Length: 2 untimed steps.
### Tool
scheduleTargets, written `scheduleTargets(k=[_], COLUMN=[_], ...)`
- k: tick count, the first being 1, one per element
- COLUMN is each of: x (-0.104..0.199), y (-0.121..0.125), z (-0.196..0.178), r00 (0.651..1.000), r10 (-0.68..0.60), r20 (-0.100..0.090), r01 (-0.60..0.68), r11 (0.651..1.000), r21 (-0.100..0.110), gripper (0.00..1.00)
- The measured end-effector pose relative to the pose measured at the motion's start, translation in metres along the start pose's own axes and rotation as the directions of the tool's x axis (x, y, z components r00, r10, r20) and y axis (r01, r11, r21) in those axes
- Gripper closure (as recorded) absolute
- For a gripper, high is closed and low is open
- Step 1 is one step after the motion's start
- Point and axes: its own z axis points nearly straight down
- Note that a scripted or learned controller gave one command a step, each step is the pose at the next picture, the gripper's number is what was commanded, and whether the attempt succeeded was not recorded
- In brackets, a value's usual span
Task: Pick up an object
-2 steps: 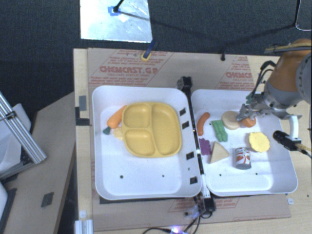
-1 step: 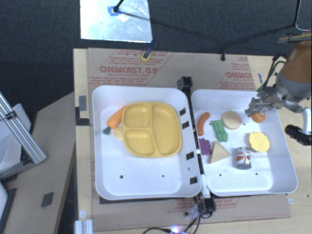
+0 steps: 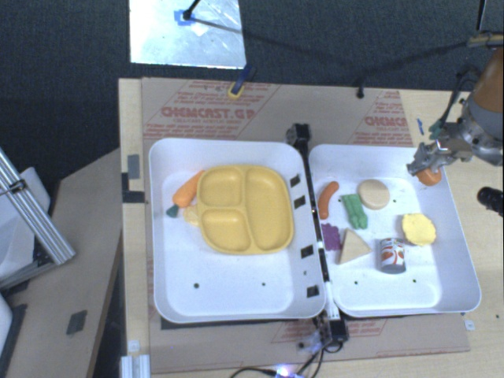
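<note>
Overhead, the pincer (image 3: pixel 423 162) hung at the far right corner of the right bin (image 3: pixel 453 235), just above a small orange object (image 3: pixel 430 176) lying at that rim. Whether the pincer was spread or pressed together could not be told, and nothing could be seen pinched in it. Across the right bin lay a hot dog (image 3: pixel 327 199) near its left wall, a green toy (image 3: pixel 354 210) beside it, a round tan bun (image 3: pixel 373 194) toward the far side, a yellow lumpy toy (image 3: pixel 419 228) near the right wall, a purple toy (image 3: pixel 331 236), a pale cheese wedge (image 3: pixel 353 248) touching it, and a small can (image 3: pixel 391 255) toward the near edge. The left bin (image 3: pixel 169 282) carried a yellow divided plate (image 3: pixel 239 209), with a toy carrot (image 3: pixel 186 190) leaning against the plate's left edge.
</note>
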Motion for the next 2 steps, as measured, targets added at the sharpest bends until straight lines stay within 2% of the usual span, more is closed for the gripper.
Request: scheduleTargets(k=[1,2], x=[0.0,0.049], y=[0.001,0.007], z=[-0.003,-0.012], r00=[1.0,1.0], r10=[0.0,-0.005], r20=[-0.001,-0.003], r01=[0.0,0.005], r11=[1.0,1.0], r21=[0.004,0.004], gripper=[1.0,1.0])
